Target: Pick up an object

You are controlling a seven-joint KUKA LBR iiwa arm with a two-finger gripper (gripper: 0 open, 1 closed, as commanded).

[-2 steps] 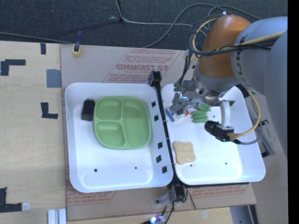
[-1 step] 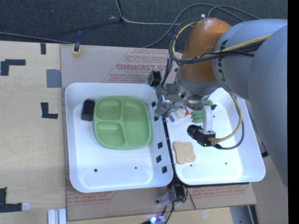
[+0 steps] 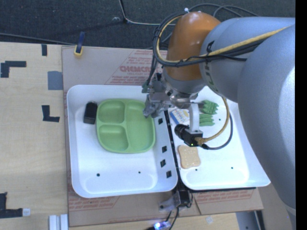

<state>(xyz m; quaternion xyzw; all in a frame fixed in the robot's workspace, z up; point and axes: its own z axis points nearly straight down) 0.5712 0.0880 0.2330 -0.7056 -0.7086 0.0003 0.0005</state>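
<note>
My two-finger gripper at frame centre, over right rim of green three-compartment plastic plate in left white bin; grip state indeterminable. Small black block touches plate's left edge.

- Red printed lettering on the brown cardboard sheet under the bins, upside down from the camera, partly hidden by the arm; reads roughly as "CHEMCR…", remainder illegible.
- Smaller red lines beside it: too blurred to read.

We see the grey arm bent steeply down, its gripper low over the left bin's right edge.
</note>
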